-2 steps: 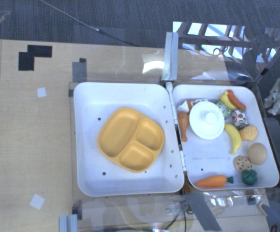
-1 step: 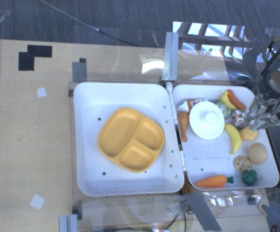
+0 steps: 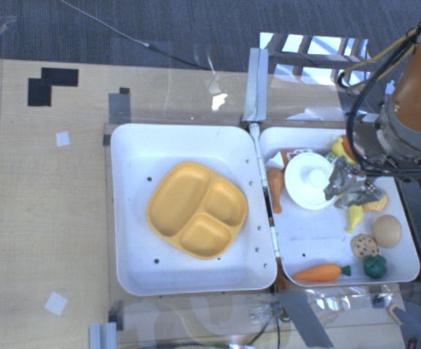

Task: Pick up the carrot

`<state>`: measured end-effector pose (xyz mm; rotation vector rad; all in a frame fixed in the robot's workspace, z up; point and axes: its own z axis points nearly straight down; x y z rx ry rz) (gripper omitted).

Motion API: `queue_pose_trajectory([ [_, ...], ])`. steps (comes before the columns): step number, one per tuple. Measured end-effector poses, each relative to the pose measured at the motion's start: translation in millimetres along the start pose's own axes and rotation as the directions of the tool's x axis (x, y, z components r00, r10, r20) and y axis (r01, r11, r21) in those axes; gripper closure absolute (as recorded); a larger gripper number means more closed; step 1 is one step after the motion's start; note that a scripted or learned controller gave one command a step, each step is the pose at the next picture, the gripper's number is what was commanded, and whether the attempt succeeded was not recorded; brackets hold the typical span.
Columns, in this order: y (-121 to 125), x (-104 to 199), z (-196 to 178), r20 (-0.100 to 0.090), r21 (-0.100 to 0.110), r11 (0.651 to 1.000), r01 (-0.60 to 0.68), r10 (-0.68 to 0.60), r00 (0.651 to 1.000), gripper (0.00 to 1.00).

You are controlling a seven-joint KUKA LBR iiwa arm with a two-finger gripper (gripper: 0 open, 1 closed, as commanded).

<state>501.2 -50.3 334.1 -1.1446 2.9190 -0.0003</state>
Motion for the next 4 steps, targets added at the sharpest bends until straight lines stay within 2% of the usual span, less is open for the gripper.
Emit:
queue_pose_trajectory([
  [1, -46.5, -4.6, -57.0, 0.003, 0.006, 0.991, 0.133, -0.133, 0.991, 1.00],
  [2, -87.2, 48.7, -62.7, 0.000, 0.005, 0.983, 0.186, -0.186, 0.983, 1.00],
  [3, 3.4, 13.8, -1.3, -0.001, -0.001, 1.000, 0.005, -0.005, 1.000, 1.00],
  [4, -53.6, 17.5, -22.5, 0.002, 0.006, 0.999, -0.044, 0.044, 0.999, 1.00],
])
